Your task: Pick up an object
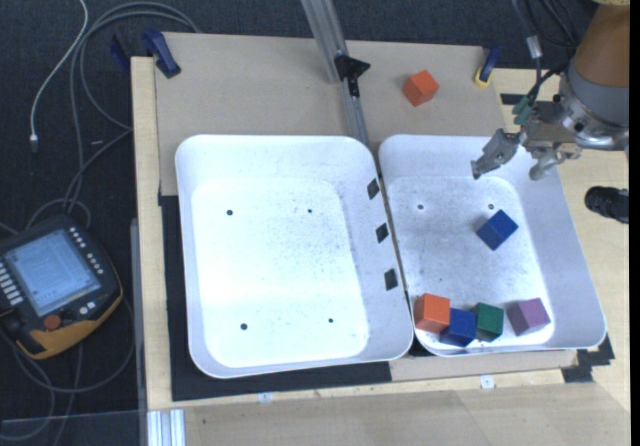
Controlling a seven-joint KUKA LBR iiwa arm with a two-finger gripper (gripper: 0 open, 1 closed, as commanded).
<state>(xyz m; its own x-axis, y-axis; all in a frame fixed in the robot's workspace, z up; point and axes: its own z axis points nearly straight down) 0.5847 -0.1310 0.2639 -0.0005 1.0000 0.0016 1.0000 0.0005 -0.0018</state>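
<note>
Blue cube (497,230) in right bin, below empty, spread gripper (518,163).

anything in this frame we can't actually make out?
- Arm: cut off by the camera view's top and right edges, so its base is out of frame.
- Blue cube in the front row: partly covered by the orange cube and green cube beside it.
- Handheld screen left of the bench: text too small to read.
- Gripper: height above the right bin unclear from this slant.
</note>
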